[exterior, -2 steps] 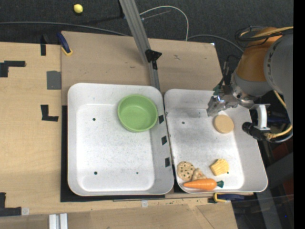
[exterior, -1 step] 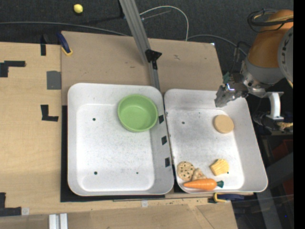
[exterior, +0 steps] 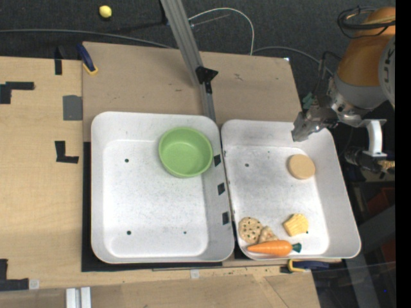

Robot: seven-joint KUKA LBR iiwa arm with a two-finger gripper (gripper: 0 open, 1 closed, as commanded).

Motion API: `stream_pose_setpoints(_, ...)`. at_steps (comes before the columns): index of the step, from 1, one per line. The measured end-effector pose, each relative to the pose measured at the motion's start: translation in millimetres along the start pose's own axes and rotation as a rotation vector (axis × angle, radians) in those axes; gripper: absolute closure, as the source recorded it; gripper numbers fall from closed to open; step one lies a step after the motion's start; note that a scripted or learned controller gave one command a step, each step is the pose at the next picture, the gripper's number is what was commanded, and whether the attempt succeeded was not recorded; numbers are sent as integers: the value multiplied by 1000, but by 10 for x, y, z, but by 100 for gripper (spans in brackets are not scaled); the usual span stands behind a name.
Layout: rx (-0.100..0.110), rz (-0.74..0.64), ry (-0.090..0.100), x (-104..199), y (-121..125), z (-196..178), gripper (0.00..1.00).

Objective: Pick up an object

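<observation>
- A flat table with a pale wood-grain top, overlaid in the middle by a plain brown board.
- Two shallow white plastic bins lie side by side on the board: the left bin and the right bin, their inner rims touching.
- Black tape marks and a grey patch sit on the pale wood left of the bins.
- A small blue and yellow object, perhaps a clamp, rests at the board's far-left corner.

Grey arm — orange band, black cables — dark claw.
</observation>
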State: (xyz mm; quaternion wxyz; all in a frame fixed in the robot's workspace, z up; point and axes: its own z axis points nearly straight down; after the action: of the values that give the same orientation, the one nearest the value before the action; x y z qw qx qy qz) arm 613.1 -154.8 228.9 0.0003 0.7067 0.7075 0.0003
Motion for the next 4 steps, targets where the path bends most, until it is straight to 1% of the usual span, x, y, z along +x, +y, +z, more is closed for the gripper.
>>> stream_pose_setpoints(1, 1, -5, 2, 506, 135, -50, 100)
stream_pose_setpoints(2, 1, -6, 2, 1036, 149, -132, 100)
stream_pose_setpoints(4, 3, -5, 1, 1959, 258, 65, 100)
